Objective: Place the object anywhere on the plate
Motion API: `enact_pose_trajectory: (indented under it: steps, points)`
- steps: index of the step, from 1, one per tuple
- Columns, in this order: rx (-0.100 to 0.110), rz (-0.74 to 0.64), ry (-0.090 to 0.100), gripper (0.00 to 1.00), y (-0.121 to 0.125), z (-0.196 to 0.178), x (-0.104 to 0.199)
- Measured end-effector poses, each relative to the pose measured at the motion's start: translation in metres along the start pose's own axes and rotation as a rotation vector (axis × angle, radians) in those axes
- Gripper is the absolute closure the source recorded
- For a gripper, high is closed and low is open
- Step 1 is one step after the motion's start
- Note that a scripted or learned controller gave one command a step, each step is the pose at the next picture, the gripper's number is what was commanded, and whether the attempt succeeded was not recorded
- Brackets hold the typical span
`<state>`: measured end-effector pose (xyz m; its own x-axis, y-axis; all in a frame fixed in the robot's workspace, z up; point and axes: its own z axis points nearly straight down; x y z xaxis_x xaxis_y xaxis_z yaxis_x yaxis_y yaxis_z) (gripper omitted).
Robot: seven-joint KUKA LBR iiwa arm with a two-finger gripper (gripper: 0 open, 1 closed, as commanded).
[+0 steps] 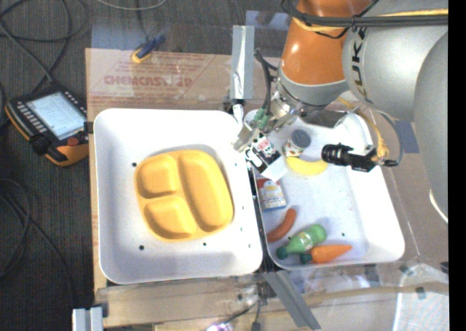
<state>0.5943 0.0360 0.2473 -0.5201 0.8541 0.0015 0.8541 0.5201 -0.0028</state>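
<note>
Jaws state: cannot tell. Gripper point(261, 149) over right bin point(378, 228). You'd find carrot point(331, 252) light, rigid, slippery; grip mid-body.

Grey arm point(408, 53), orange wrist band point(320, 28)

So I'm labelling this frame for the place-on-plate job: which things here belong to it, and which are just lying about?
Belonging to the job:
- yellow divided plate in the left bin
- gripper, low over the right bin's near-left part
- candidate objects in the right bin: sausage, carrot, green bottle, banana

Lying about:
- handheld pendant on the floor
- cardboard sheet
- blue and yellow tool
</note>
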Motion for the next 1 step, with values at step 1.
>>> enact_pose_trajectory:
  steps: [1]
  points:
    - [0.003,0.106,0.0,1.0,-0.0126,0.0659,0.0448]
